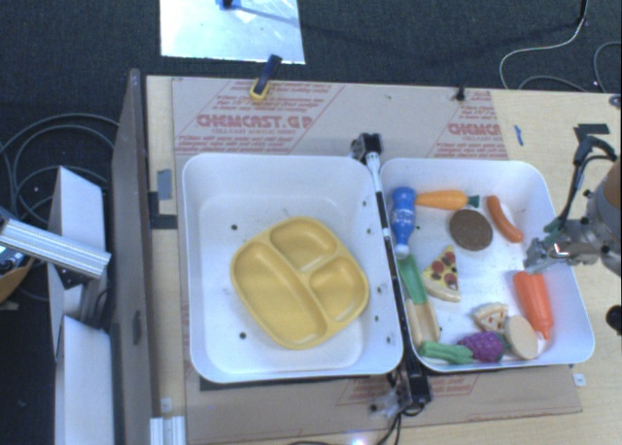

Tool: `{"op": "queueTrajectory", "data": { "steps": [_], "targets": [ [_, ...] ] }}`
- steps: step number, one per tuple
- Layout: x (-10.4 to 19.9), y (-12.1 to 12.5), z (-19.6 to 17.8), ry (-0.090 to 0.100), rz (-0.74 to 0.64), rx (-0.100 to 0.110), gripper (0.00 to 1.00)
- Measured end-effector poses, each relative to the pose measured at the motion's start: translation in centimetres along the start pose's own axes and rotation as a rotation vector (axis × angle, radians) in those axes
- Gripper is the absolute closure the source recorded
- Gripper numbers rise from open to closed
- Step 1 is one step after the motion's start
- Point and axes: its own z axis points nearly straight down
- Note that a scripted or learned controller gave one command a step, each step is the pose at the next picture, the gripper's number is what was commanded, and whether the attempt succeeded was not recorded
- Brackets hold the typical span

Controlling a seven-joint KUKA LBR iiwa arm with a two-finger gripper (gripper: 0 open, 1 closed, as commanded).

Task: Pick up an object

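Note:
The right bin (559,195) holds several toy foods. Along its left side lie a blue bottle (402,215), a green piece (412,280) and a wooden stick (422,323). An orange carrot (447,199), a brown disc (471,229) and a red sausage (503,218) sit toward the back. A pizza slice (445,273) lies mid-bin. Purple grapes (483,346), a green pod (444,351) and a beige round piece (522,337) are at the front. My gripper (542,254) hangs low over the bin's right side, just above a second carrot (534,303).
The left bin (209,190) carries a yellow divided plate (299,281). A black clip (367,147) sits where the two bins meet at the back. Cables (544,40) trail over the dark floor behind the bench.

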Motion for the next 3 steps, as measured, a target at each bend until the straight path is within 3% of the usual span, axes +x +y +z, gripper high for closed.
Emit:
{"op": "queueTrajectory", "data": {
  "steps": [1,2,3],
  "targets": [
    [5.7,2.5,0.9,0.006,-0.007,0.009,1.00],
    [1.9,9.3,1.2,0.002,-0.001,0.005,1.00],
    [-1.6,10.5,0.0,0.001,0.004,0.007,1.00]
  ]
}}
